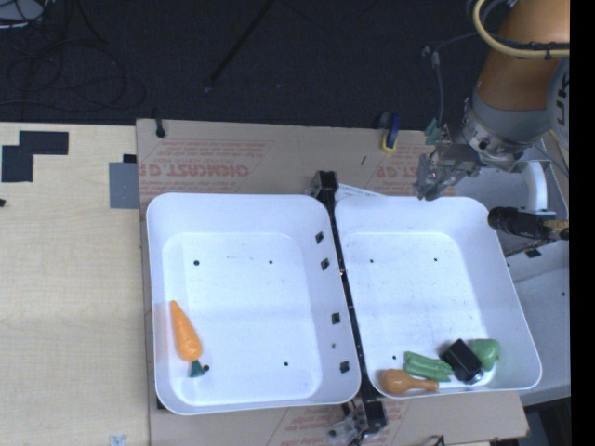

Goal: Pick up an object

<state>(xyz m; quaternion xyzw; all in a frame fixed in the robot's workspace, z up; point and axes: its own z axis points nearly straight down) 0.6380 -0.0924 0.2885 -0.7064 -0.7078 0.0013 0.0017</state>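
Note:
An orange carrot [185,333] with a small green top lies in the left bin [167,214], near its front left corner. In the front right corner of the right bin [493,240] lie a green pod-shaped toy [428,367], an orange pear-shaped toy [405,382], a black block [462,360] and a green piece [486,350] behind the block. My gripper [435,182] hangs above the far edge of the right bin, well away from those objects, with nothing visible between its fingers.
The two bins meet at a black divider with clips [337,277]. Brown cardboard [242,156] lies under the bins. A blue-and-yellow clamp [391,133] stands at the cardboard's far edge. A black fixture [522,221] sticks out right of the right bin.

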